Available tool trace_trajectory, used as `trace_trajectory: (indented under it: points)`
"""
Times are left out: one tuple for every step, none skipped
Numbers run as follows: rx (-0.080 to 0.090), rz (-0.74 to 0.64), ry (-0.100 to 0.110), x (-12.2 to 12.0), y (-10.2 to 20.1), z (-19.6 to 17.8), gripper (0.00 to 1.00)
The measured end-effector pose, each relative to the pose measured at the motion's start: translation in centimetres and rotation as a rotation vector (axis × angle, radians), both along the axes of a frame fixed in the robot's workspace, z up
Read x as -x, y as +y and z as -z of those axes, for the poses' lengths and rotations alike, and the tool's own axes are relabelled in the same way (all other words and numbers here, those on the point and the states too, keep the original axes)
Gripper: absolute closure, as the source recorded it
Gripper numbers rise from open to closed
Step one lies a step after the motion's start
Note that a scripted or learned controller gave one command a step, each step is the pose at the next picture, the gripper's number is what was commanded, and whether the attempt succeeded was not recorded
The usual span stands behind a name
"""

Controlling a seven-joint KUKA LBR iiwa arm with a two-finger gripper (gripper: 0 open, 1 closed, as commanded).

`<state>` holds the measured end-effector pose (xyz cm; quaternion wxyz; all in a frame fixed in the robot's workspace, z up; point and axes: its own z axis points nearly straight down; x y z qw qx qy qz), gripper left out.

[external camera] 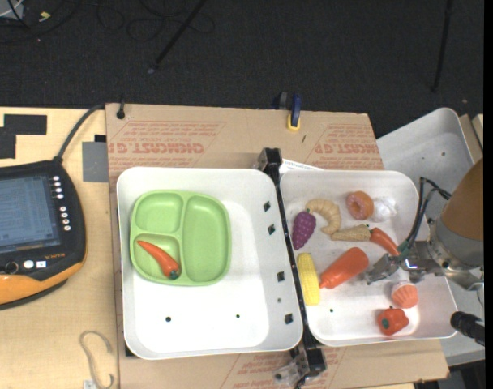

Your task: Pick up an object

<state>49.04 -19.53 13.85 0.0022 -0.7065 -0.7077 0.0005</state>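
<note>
My gripper [391, 267] reaches in from the right and hangs low over the right bin [352, 331]. It is just right of an orange carrot-like toy [344, 267] and just below a small red-orange pepper [383, 240]. Nothing shows clearly held in it. A pale orange shell-shaped toy [405, 296] and a red tomato-like toy [392, 321] lie just below it. Further left in this bin are a yellow corn cob [308, 278], a purple grape bunch [302, 228], a tan croissant [326, 211], a tan piece [351, 233], a pink donut [360, 205] and a white lump [383, 209].
The left bin [198, 322] bears a green divided plate [202, 237] with a red chili pepper [157, 257] in its lower-left compartment. A black divider [283, 258] runs between the bins. A pendant tablet [27, 233] lies left of the bench.
</note>
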Motion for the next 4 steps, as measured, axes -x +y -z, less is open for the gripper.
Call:
trace_trajectory:
  points:
    - [0.0,0.0,0.0,0.0,0.3,5.3,0.0]
    - [0.0,0.007,-0.001,0.0,0.1,4.0,1.0]
    - [0.001,0.002,-0.002,0.1,1.0,-1.0,1.0]
    - [0.003,0.001,-0.006,0.7,1.5,-6.8,1.0]
